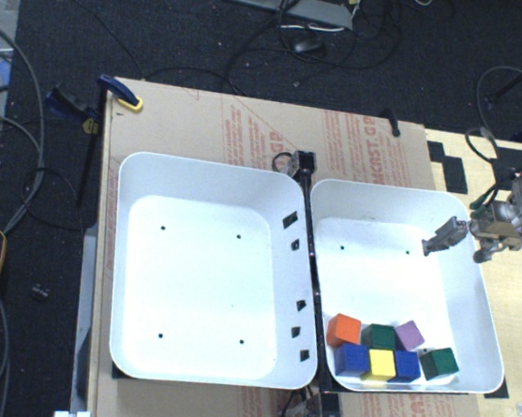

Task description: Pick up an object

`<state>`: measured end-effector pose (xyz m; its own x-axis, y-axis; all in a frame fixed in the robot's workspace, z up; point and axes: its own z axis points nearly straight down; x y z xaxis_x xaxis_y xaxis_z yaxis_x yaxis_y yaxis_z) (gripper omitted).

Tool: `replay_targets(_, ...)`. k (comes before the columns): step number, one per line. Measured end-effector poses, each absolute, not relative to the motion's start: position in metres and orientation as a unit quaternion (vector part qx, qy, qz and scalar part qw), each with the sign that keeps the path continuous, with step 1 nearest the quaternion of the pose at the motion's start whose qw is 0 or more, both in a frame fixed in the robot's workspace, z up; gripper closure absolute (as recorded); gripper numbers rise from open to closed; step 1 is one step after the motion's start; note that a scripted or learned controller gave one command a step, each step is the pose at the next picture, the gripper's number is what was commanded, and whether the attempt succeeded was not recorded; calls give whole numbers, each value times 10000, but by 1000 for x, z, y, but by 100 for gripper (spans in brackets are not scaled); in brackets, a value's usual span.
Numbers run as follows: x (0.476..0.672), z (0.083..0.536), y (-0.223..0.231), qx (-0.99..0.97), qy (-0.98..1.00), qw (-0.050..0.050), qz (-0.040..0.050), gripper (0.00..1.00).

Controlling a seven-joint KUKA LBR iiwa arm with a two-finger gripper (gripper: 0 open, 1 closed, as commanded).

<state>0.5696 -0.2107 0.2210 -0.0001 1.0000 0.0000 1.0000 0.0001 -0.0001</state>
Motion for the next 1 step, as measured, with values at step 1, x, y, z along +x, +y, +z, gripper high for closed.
replay_targets(1,583,182,-214,-7068,-7074,14,8,0)
